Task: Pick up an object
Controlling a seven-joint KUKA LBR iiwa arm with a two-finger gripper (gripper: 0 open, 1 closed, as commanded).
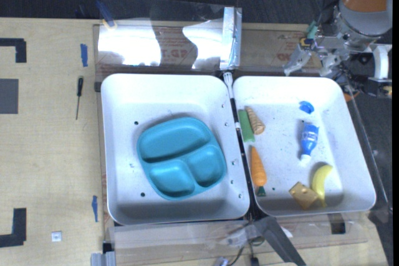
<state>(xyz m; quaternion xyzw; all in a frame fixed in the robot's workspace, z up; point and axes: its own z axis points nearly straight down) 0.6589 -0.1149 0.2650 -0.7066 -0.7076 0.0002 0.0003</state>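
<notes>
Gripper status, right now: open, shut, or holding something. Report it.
Gripper: cannot be told from the camera view. It sits above the far edge of the right bin, with nothing visible in its grasp.

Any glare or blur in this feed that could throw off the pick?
Camera view: strong glare washes out the clear sheet behind the bins; the left bin's rim is overexposed; the gripper at upper right looks soft and low in contrast; the banana and blue tray read clearly.
</notes>
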